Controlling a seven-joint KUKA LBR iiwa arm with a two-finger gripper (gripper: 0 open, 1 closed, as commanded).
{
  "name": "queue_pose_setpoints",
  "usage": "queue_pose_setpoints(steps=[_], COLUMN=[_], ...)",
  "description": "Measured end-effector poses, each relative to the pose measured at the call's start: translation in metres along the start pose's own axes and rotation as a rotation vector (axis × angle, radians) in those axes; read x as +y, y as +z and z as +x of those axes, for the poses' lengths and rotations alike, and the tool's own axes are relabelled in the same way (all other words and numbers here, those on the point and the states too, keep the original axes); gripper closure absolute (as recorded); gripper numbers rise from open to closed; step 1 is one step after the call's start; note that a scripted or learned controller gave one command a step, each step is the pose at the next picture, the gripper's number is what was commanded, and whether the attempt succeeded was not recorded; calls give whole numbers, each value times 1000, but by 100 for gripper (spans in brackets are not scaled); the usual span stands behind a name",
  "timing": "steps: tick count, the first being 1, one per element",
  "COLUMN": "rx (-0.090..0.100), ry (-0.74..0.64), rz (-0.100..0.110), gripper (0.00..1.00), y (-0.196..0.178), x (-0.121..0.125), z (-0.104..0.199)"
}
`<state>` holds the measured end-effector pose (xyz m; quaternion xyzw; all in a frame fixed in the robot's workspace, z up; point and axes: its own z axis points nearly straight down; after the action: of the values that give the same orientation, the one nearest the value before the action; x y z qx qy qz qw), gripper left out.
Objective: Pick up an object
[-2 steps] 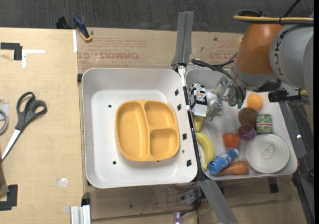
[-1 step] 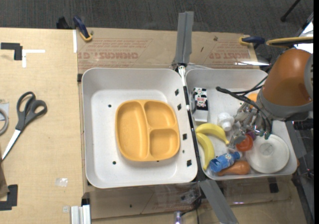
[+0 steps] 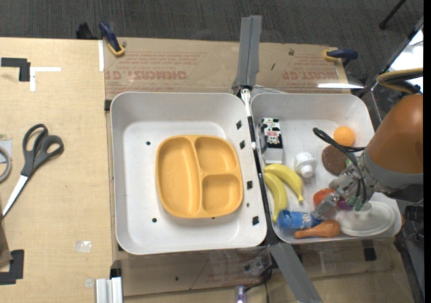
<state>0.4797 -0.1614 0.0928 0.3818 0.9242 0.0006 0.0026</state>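
Objects crowd the right bin (image 3: 357,103), bananas (image 3: 283,186) included; whether the arm's fingers (image 3: 331,202) are spread, I cannot tell.

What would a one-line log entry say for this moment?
gripper: low in right bin, over small items | yellow plate: left bin | grasp: unconfirmed

Bright even overhead light, soft shadows, pic slightly soft, w/ mild glare on bins (image 3: 128,180).

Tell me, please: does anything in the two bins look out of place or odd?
Nothing looks spilled or damaged. The yellow divided plate lies alone in the left bin, while the bananas, orange ball and other small items crowd the right bin, where the gripper is.
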Motion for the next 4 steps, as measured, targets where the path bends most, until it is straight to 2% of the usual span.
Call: queue_pose_setpoints(steps=[1, 2, 3, 4], rx=[4, 2, -1, 2], ry=[102, 146, 143, 210], rz=[4, 3, 1, 3], gripper=[0, 0, 100, 100], y=[2, 1, -9, -125], x=[55, -13, -11, 29], z=[-17, -11, -12, 29])
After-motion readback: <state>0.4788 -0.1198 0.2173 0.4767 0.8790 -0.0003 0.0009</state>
